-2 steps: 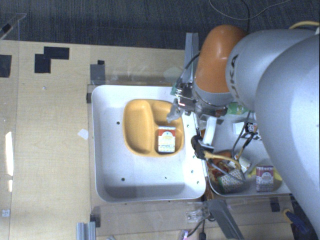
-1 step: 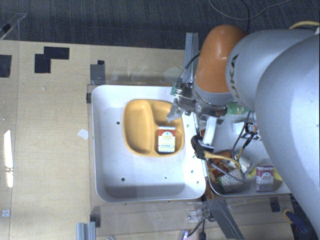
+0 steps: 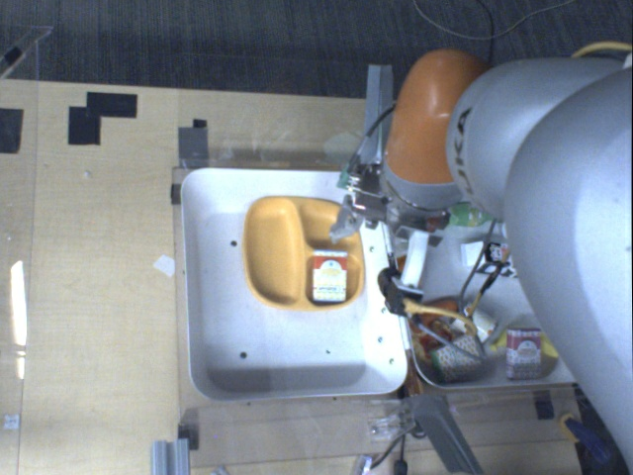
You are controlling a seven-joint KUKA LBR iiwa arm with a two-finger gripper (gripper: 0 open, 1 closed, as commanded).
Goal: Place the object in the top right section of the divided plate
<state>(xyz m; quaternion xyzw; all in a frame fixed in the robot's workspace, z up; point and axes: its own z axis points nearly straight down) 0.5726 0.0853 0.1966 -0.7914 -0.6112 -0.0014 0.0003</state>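
While the small red-and-white packet (image 3: 329, 277) is lying in the near right section of the yellow divided plate (image 3: 272, 255), which is sitting in the left bin (image 3: 213, 295), the task is looking only partly done. The packet is sitting one section nearer than the far right one, the likely target. The gripper (image 3: 352, 213) is hovering over that far right section, and I cannot tell its grasp state.

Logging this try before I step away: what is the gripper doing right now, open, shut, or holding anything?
Gripper: above the yellow divided plate; open or shut cannot be told.
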